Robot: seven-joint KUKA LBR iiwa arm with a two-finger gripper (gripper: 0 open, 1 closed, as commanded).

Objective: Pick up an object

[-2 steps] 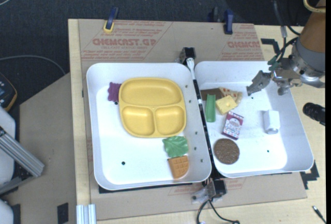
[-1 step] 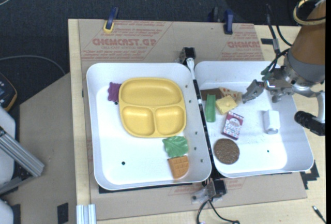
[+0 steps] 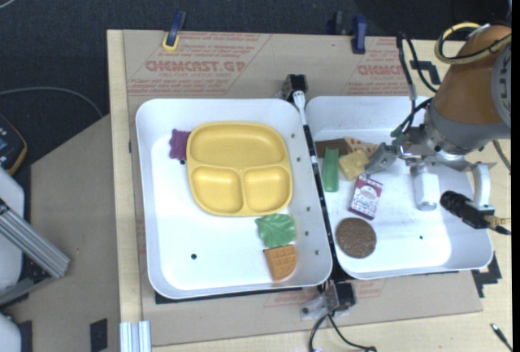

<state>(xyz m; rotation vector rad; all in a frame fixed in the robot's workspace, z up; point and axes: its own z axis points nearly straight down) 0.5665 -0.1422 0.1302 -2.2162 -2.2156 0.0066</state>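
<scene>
My gripper [image 3: 416,173] hangs over the right bin [image 3: 406,261], towards its right half, under the orange-banded wrist. Just left of it lie a maroon and white packet [image 3: 366,197], a pale yellow wedge [image 3: 355,162] and a small brown piece [image 3: 351,145]. An upright green block [image 3: 331,169] stands by the bin's left wall. Near the front lies a round brown disc [image 3: 356,236]. I see nothing held in the gripper.
In the left bin [image 3: 166,261] sit a yellow divided plate [image 3: 240,167], a purple piece [image 3: 179,144] at its left, and a green-topped orange toy [image 3: 279,247] at the front. Clamps and cables line the cardboard bench edges.
</scene>
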